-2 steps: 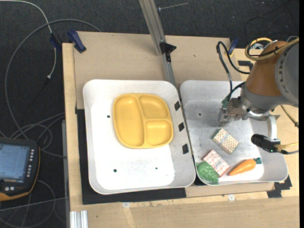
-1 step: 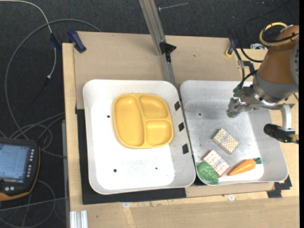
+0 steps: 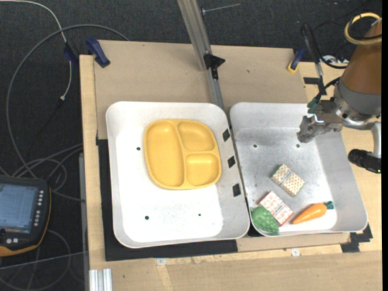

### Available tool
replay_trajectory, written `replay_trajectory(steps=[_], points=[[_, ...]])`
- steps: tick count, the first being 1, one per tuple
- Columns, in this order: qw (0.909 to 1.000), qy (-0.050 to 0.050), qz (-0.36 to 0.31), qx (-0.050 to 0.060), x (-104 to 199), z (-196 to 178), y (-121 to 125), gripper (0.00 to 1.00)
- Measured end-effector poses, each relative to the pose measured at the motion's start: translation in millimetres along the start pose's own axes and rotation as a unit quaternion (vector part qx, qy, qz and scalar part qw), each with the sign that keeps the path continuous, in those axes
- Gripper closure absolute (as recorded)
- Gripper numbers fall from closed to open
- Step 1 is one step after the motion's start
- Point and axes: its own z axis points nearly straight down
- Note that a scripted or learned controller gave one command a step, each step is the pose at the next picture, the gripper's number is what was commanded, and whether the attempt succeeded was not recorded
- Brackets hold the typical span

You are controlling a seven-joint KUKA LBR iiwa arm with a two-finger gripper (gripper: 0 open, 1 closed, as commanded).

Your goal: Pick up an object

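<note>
Camera view puts both white bins in front of me, side by side on the bench. From my seat I see the arm (image 3: 364, 71) reaching in from the right, its orange band above the wrist, with the gripper (image 3: 307, 129) hovering over the upper part of the right bin (image 3: 267, 120), well apart from every object. I cannot tell how the gripper is set from this angle, and nothing shows in its grasp.

Everything I could pick lies in the lower half of that right bin. A patterned small box (image 3: 287, 179) sits near the middle, tilted. Below it, a second small box (image 3: 276, 207) with reddish markings lies just beside a green leafy toy (image 3: 264, 219) in the bin's lower left corner; the two look to be touching. A toy carrot (image 3: 311, 213) lies near the lower edge, its green tip pointing right.

On my left, the left bin (image 3: 124, 180) carries a yellow divided plate (image 3: 182, 153) with three compartments, set in its upper half
</note>
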Motion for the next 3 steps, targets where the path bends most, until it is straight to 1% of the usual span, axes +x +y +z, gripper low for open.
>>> replay_trajectory(steps=[1,2,3], points=[[1.0,0.0,0.0,-0.001,0,-51,2,1.0],[1.0,0.002,-0.003,0.001,55,-58,8,1.0],[1.0,0.002,-0.003,0.003,104,-63,5,1.0]])
